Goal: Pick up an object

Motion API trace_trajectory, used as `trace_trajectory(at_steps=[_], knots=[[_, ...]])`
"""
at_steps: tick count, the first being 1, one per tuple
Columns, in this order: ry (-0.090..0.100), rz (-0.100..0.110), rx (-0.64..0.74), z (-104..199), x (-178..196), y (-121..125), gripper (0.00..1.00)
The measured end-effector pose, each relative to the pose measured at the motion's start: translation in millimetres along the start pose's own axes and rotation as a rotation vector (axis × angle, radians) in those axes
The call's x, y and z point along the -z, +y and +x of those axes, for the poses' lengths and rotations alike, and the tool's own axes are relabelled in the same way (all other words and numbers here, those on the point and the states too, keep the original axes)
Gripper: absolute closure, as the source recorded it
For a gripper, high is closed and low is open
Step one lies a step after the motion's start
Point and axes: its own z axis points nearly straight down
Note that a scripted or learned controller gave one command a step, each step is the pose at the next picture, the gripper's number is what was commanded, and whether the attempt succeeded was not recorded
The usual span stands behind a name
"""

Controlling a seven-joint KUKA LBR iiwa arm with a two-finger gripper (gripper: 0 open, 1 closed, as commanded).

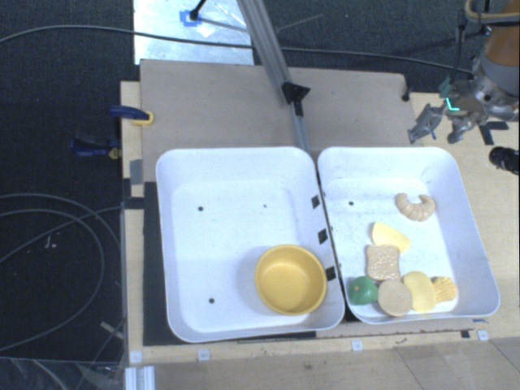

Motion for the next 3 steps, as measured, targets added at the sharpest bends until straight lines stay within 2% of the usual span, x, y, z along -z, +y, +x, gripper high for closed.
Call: trace_trajectory(at_steps=[1,2,3], knots=[[0.0,-0.001,0.0,0,1,0,0.0],[0.0,0.002,-0.002,-2,-41,-1,0.0],[0.001,0.004,-0.003,-2,-103,-4,0.0]])
